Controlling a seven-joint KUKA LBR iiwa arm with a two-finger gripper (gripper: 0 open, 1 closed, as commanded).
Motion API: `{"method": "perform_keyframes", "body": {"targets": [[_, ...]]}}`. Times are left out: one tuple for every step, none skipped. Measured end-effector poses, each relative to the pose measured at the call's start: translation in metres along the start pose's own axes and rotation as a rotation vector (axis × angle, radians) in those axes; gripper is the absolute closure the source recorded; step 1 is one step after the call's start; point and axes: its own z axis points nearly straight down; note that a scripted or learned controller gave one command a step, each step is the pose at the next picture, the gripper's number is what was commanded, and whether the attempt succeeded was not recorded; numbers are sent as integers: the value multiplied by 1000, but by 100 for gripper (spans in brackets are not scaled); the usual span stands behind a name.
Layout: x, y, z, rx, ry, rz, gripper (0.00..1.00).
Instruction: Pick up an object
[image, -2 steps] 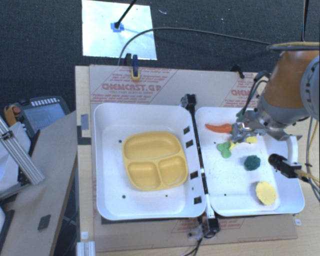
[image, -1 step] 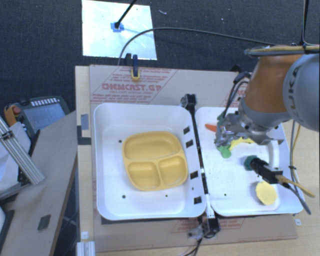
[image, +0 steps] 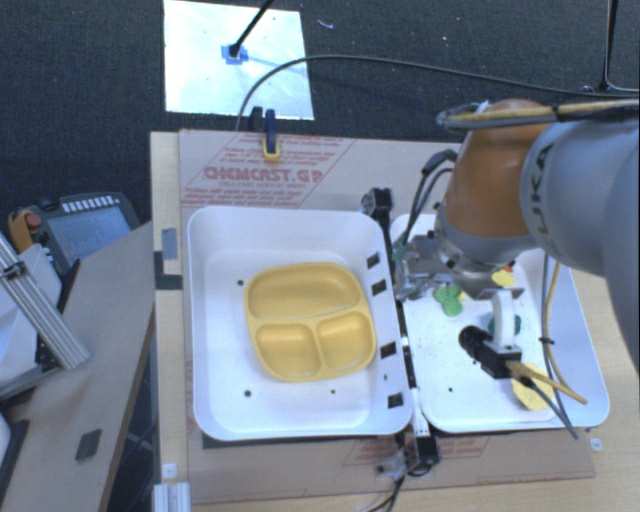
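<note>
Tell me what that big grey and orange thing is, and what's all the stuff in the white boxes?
That is a robot arm, a machine that a program moves to pick things up. One camera looks down on it from above the bench, at a slant. Two shallow white bins sit side by side. The left bin holds a yellow plate with three sections. The arm reaches over the right bin, where its gripper, the pinching hand, is low beside a small green thing. A yellow thing lies near that bin's lower right corner. I cannot tell whether the gripper holds anything.
</note>
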Motion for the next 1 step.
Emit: {"method": "perform_keyframes", "body": {"targets": [[47,-14,-12,-1,0,0,100]]}}
